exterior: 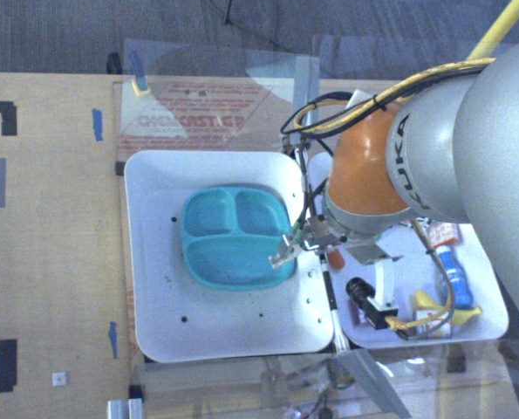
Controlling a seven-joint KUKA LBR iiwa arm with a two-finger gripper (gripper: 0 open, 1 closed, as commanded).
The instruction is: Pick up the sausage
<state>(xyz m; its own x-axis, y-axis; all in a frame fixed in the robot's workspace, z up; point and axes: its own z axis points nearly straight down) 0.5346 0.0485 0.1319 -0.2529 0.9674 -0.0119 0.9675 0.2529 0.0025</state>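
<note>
A small reddish-brown piece point(334, 257), possibly the sausage, peeks out under the wrist at the left edge of the right bin point(495, 321); most of it is hidden by the arm. My gripper point(286, 251) hangs over the right rim of a teal divided plate point(233, 234) in the left bin point(154, 260). Nothing visible sits in the gripper. The grey and orange arm point(372, 173) covers much of the right bin.
In the right bin lie a blue object point(455, 279), a yellow object point(432, 303) and a red-and-white packet point(442, 231). The bins' shared wall point(329, 308) runs just right of the gripper. A clear plastic sheet point(198, 112) lies behind the left bin.
</note>
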